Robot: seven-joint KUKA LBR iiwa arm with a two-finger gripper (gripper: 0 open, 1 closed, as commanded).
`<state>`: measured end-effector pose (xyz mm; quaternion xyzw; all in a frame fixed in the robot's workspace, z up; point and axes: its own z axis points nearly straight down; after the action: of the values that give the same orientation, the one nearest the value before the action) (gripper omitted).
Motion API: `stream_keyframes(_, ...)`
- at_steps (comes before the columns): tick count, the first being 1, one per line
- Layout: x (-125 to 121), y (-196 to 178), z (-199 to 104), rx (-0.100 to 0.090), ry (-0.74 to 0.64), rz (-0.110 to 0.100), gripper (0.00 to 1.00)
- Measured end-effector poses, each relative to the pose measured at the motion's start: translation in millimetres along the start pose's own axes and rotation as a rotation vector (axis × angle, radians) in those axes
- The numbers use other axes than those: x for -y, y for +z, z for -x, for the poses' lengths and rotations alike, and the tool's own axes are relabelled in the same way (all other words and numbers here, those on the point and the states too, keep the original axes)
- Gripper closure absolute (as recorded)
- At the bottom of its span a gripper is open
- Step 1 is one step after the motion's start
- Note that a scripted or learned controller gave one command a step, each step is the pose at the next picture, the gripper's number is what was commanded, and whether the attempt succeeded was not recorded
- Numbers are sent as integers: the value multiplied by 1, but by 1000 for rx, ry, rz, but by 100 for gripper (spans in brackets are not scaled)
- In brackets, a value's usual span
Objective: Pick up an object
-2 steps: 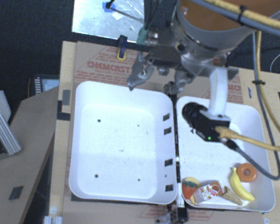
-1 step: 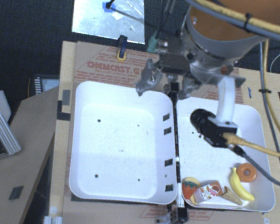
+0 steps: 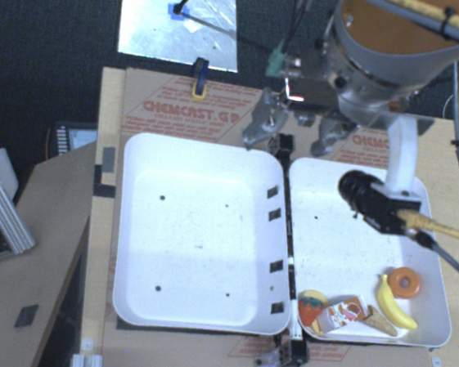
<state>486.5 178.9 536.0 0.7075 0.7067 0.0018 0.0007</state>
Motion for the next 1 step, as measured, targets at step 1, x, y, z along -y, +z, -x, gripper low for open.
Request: stream_keyframes(1, 0, -11, -1, -1, -5, 1, 100)
